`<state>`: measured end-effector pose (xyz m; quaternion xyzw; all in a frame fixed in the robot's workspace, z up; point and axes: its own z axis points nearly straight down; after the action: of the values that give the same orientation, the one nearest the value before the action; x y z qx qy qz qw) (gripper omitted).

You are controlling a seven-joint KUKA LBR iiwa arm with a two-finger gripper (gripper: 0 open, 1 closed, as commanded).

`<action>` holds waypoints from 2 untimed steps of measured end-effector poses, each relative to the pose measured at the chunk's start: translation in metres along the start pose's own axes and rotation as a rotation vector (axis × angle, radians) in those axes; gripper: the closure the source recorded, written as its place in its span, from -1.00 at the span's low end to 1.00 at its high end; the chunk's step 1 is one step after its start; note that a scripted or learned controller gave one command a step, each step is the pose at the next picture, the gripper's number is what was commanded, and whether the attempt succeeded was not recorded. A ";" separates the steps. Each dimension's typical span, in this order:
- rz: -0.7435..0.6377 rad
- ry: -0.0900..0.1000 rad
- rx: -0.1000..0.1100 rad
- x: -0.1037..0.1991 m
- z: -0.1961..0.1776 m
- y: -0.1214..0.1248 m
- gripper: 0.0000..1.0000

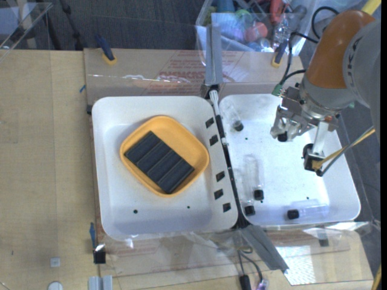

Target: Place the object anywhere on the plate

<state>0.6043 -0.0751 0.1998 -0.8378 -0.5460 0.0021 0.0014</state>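
Note:
A yellow square plate [136,139] with rounded corners lies tilted in the left white bin [109,210]. A dark grey ribbed rectangular object [160,159] rests flat on the plate, covering most of its middle. My gripper [295,139] hangs over the upper middle of the right white bin [341,189], well apart from the plate and the dark object. I see nothing held at the gripper. The grey arm with its orange band [335,44] comes in from the upper right.
Small black bits [258,193] lie on the right bin's floor, along with clear plastic pieces [251,168] near its left and front sides. A divider with black clips [219,156] separates the bins. A clear box of colourful items [260,11] stands behind the bins.

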 end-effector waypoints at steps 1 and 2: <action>-0.170 0.001 0.000 0.024 0.016 0.004 1.00; -0.259 0.001 -0.006 0.038 0.016 0.027 1.00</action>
<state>0.6440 -0.0510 0.1841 -0.7603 -0.6496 0.0000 -0.0007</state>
